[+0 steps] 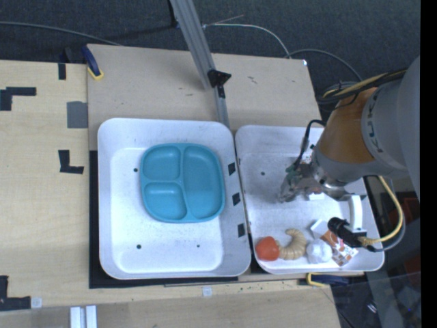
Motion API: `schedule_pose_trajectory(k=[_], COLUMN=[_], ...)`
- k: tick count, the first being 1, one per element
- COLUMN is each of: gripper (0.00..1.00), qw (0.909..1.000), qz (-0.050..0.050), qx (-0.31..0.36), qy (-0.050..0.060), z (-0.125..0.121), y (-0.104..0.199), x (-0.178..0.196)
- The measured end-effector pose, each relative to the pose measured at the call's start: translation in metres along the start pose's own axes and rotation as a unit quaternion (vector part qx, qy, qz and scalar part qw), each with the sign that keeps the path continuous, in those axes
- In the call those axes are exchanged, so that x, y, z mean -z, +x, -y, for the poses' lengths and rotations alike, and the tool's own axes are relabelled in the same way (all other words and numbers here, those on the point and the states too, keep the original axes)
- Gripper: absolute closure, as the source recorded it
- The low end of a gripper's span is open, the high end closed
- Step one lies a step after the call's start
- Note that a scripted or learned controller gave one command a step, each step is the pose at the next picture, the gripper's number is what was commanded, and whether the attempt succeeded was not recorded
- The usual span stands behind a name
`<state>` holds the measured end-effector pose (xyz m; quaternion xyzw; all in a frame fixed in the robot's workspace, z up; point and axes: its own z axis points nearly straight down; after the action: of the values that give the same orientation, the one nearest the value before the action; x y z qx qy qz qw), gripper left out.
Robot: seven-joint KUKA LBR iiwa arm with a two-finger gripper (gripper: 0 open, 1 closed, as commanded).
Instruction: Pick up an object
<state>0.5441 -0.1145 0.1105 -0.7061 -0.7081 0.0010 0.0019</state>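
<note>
Several small objects lie along the front edge of the right bin (pixel 272 137): a red round one (pixel 268 249), a tan curved one (pixel 295 244), a white lump (pixel 317 252) and a small red-and-white packet (pixel 340 247). My gripper (pixel 290 188) hangs low over the bare middle of that bin, pointing down. It is behind the objects and apart from them, and nothing shows in it. The grey arm with its orange band (pixel 348 139) comes in from the right.
The left bin (pixel 116 203) holds a blue divided plate (pixel 183 183) near its middle. A grey metal post (pixel 194 33) slants across the back of the bench. Cables trail at the right beside the arm.
</note>
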Motion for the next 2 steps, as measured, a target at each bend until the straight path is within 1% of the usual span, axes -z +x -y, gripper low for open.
schedule_pose_trajectory(k=[1,2], gripper=[1.0,1.0], qw=[1.0,1.0], qz=[0.001,0.001], qx=[-0.001,-0.001], qy=[-0.003,-0.004], z=[0.001,0.0], y=[-0.001,-0.001], x=[0.042,0.095])
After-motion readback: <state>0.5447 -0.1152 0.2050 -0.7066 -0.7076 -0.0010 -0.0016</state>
